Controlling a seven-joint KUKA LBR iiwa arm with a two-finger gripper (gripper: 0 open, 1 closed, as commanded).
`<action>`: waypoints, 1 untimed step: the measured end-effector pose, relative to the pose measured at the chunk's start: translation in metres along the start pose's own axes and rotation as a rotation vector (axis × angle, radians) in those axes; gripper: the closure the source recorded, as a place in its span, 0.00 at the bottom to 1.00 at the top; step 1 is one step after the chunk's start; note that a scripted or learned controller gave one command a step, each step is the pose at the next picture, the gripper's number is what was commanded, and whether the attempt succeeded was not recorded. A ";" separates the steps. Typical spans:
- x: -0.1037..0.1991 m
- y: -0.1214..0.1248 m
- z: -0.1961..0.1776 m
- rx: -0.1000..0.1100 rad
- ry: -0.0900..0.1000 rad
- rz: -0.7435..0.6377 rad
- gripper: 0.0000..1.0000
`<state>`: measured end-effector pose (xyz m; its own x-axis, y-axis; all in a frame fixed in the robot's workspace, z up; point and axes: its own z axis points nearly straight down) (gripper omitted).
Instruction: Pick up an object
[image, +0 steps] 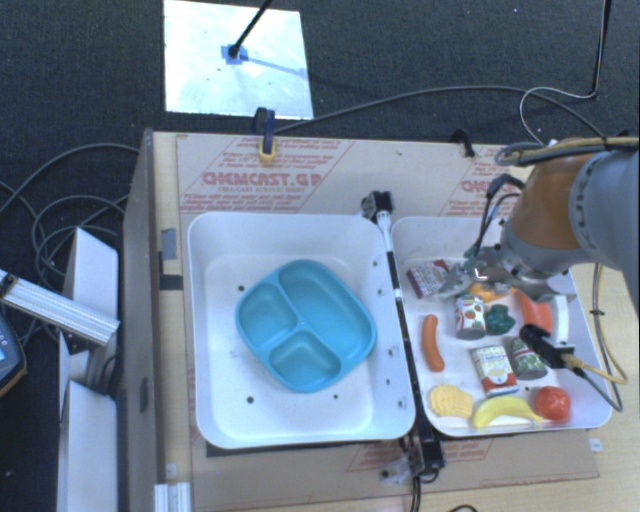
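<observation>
1. Camera view, layout: two white bins side by side; the left bin (215, 330) holds a blue divided plate (303, 325), and the right bin (590, 405) holds the toy foods, presumably gathered there as pick candidates.
2. Camera view, arm: the gripper (480, 272) is low over the right bin's far part, near a small carton (470, 314) and a dark packet (428, 277). Whether the claw is apart or closed cannot be told, and nothing is visibly held.
3. Camera view, orientation: the sausage (432, 342) lies flat, its long axis roughly along the divider; the banana (505, 410) lies crosswise at the near edge.
</observation>
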<state>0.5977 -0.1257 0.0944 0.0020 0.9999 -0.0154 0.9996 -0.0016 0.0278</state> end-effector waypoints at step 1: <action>0.000 0.002 -0.012 -0.006 0.000 -0.001 1.00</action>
<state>0.5997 -0.1258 0.1068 0.0009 0.9999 -0.0159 0.9994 -0.0004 0.0334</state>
